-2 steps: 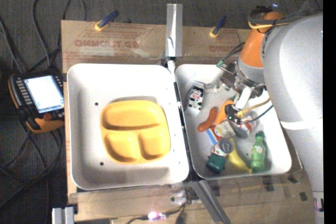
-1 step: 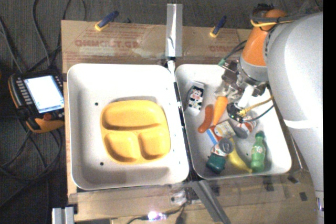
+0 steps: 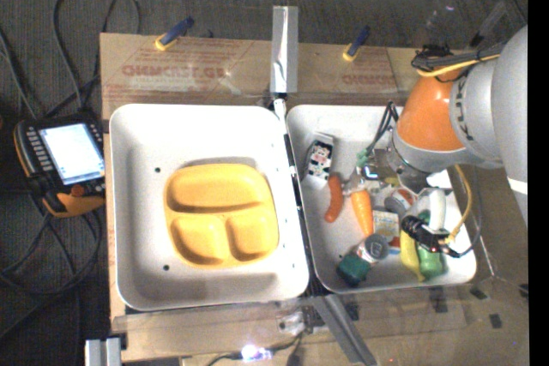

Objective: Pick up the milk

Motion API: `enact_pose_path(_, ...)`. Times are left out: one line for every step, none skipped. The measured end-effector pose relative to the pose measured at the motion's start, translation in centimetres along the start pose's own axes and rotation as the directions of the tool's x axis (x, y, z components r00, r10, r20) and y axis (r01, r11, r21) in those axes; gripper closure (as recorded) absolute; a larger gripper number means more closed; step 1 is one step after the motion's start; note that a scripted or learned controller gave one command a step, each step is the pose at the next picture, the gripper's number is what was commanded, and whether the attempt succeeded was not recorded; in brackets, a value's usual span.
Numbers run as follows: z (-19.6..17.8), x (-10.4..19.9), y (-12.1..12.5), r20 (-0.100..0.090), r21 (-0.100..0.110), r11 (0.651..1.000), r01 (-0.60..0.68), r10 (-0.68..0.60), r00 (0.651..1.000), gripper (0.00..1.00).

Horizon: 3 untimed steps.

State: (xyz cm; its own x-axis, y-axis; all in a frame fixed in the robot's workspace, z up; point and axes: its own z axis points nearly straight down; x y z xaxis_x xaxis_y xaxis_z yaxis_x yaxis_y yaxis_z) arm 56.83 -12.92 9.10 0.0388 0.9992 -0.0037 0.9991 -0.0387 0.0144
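Camera view: arm crowds the right bin, milk near its left wall

Camera view puts the grey arm with its orange band (image 3: 433,120) over the right shallow white bin (image 3: 302,184), hiding much of that bin's far right part. The end effector (image 3: 386,176) sits low among the clutter, blurred and partly covered by the wrist; whether it is released or clenched cannot be told. The small white milk carton with dark print (image 3: 319,159) lies near the bin's left wall, toward the far edge, apart from the end effector. Just beside it are two orange carrots (image 3: 347,203). A dark green block (image 3: 353,270) and yellow and green items (image 3: 420,257) crowd the near edge. The left white bin (image 3: 129,184) holds a yellow compartment tray (image 3: 221,214), with bare floor around it.
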Motion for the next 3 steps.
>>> enact_pose_path(0.0,-1.4,-0.5,-0.004,-0.001,0.998,0.063,-0.063,0.998,1.0)
enact_pose_path(0.2,-1.4,-0.6,-0.004,0.003,0.998,0.063,-0.063,0.998,0.0)
enact_pose_path(-1.2,1.3,5.0,-0.001,0.015,0.999,-0.044,0.044,0.999,0.0)
